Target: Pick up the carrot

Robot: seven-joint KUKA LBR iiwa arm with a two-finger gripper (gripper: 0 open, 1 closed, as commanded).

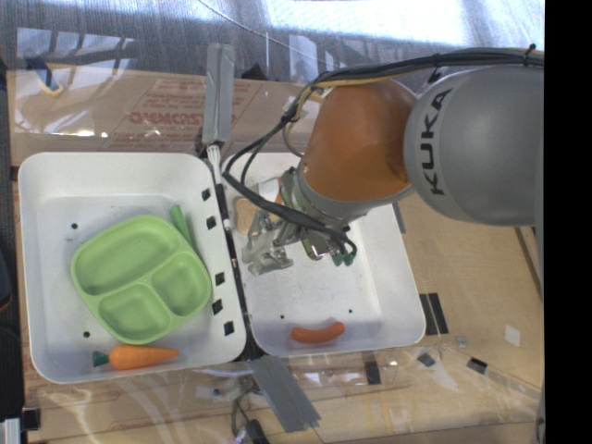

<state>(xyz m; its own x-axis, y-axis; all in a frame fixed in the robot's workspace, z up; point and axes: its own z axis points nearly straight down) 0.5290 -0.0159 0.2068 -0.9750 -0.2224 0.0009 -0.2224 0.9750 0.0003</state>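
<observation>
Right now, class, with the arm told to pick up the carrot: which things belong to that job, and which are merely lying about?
Belongs to the job:
carrot, in the left bin
end effector, over the right bin

Lying about:
green divided plate
orange sausage

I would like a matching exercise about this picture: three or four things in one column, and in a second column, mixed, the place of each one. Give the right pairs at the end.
Things:
1. carrot
2. green divided plate
3. orange sausage-shaped item
4. gripper

Places:
A. middle of the left bin
B. near the front wall of the right bin
C. front corner of the left bin, below the plate
D. over the right bin, close to the wall between the bins

Pairs: 1-C, 2-A, 3-B, 4-D
</observation>
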